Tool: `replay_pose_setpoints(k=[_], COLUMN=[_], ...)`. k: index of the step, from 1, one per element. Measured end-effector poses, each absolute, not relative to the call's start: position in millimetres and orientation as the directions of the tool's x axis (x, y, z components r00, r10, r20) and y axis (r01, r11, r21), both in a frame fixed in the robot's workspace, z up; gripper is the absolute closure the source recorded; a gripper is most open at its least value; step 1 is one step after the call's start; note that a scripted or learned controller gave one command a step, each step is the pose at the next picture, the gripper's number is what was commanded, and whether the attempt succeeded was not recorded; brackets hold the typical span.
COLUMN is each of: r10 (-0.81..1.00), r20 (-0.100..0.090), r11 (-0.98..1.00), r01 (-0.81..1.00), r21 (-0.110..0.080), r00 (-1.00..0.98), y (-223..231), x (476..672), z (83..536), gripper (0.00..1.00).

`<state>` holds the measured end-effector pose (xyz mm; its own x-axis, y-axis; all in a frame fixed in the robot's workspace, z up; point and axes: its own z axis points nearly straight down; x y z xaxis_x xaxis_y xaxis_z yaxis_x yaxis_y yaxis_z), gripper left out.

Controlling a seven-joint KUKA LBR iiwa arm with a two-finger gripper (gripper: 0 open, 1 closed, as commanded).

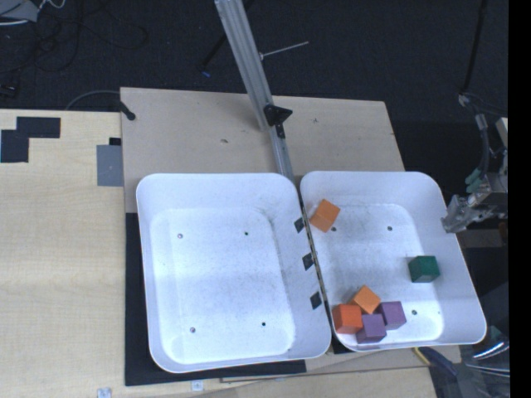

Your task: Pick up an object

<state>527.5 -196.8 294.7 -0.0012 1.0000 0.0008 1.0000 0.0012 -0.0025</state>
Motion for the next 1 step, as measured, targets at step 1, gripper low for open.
replay_pose_setpoints(k=[1], r10=[1.0], r20=[0.004], r11=[-0.002], r01=[1.0], r21=[-0.011], r00=[0.002], y=[-208.8], x=[491.8], z=[134.7], gripper=[1.0])
